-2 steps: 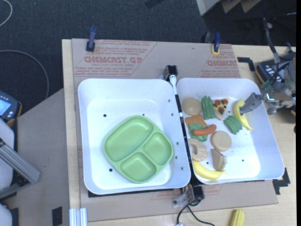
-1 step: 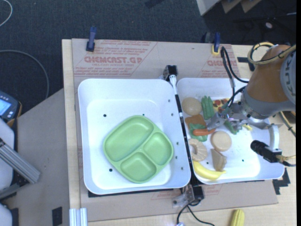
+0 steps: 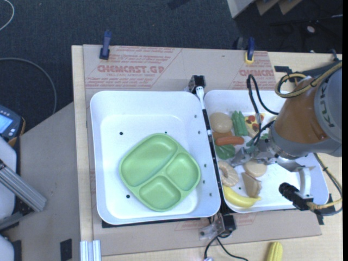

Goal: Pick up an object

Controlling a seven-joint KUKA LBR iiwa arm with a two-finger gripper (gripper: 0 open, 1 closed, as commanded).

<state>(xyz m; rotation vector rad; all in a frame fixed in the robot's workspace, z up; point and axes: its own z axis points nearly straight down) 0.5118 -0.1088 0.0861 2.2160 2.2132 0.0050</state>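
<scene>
Over the right-hand white bin (image 3: 318,192) the grey arm with its orange band (image 3: 296,118) reaches in from the right, and the end effector (image 3: 251,154) sits low among a cluster of toy food. Whether it is released or clenched I cannot tell, since the wrist and cabling cover that part.

The candidates for picking all lie in this bin: a carrot (image 3: 229,141) near the divider, a green pea pod (image 3: 238,122) just above it, a pale round piece (image 3: 221,122) at the upper left, a banana (image 3: 239,199) against the front wall, and tan pieces (image 3: 254,170) crowded between the banana and the end effector. The left bin (image 3: 106,145) holds a green sectioned plate (image 3: 159,171), well apart from the arm.

Because the items touch one another, a good grasp likely means centring on a single piece, probably the tan one nearest the tool or the carrot beside it, and descending straight so neighbours are not nudged. Closing across a narrow axis, then lifting vertically, should reduce the risk of a slip or dragging a second item.
</scene>
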